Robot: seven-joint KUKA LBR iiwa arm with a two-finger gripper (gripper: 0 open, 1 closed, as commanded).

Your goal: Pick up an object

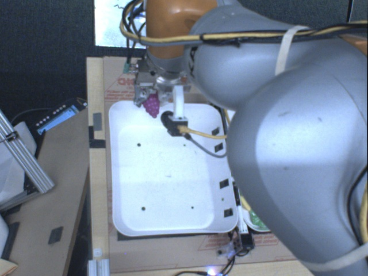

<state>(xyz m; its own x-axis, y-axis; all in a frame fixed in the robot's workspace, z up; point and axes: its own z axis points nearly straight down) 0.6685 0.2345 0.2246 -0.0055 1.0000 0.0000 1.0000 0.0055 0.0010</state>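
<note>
White bin; end effector grips magenta object.

One white bin lay in plain sight on the desk. One small magenta object hung at the bin's far edge, just beneath the one end effector. Four dark dots marked the bin's floor.

Dark wall behind, bright white panel up top, tan bench w/ aluminium rail at left.
</note>
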